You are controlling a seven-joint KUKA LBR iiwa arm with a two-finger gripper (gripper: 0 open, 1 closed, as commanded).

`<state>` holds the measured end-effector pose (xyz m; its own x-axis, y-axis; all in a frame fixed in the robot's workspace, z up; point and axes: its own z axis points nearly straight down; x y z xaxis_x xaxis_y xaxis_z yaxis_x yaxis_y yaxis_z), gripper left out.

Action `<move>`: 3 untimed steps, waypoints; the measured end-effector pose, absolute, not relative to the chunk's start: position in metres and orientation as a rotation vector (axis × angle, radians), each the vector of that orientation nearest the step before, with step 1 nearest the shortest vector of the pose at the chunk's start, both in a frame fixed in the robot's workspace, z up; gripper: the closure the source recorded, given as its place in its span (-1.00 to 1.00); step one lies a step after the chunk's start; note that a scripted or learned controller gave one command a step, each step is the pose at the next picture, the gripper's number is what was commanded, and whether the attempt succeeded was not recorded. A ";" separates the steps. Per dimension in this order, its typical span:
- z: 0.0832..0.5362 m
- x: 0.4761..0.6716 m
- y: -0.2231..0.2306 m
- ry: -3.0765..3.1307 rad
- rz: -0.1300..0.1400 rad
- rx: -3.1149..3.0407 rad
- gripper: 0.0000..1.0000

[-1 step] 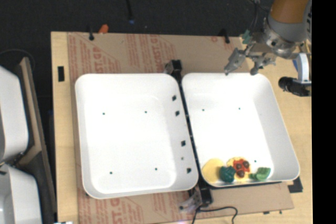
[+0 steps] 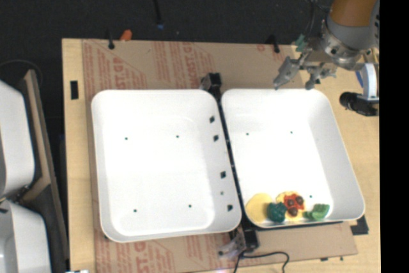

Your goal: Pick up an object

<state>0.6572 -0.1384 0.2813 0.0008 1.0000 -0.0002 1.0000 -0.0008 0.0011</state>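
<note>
Nearest me, a pale yellow flat disc (image 2: 257, 206), teal lump (image 2: 276, 213), red knobbly toy (image 2: 293, 202) and small green piece (image 2: 317, 211) crowd the right white bin's (image 2: 281, 112) front edge. I see the hand (image 2: 296, 81) over its far rim, fingers spread, holding nothing.

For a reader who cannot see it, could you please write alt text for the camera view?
A gripper, open, hangs over the far edge of the right bin, whose near corner holds small toys. The left bin sits alongside.
</note>
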 end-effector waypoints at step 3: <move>0.121 0.650 -0.142 2.222 -0.003 2.223 -1.00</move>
